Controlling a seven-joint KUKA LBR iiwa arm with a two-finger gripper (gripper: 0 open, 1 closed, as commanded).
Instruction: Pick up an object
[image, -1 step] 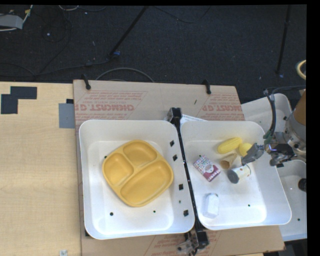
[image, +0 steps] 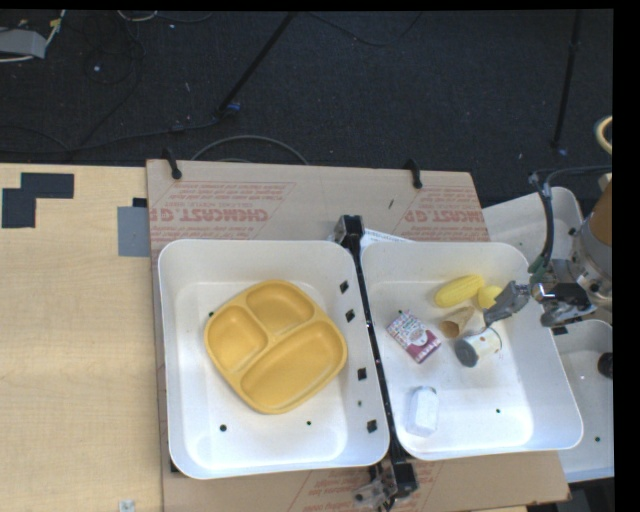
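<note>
Objects lie clustered in the right bin (image: 560, 420): a yellow corn-shaped toy (image: 458, 291), a small red-and-white packet (image: 413, 336), a grey-capped cylinder (image: 478, 346), and a white piece (image: 422, 409) nearer the front. My gripper (image: 515, 300) hovers at that bin's right side, just beside the cylinder, gripping nothing I can see. A yellow divided plate (image: 275, 345) sits in the left bin (image: 190, 440).
</note>
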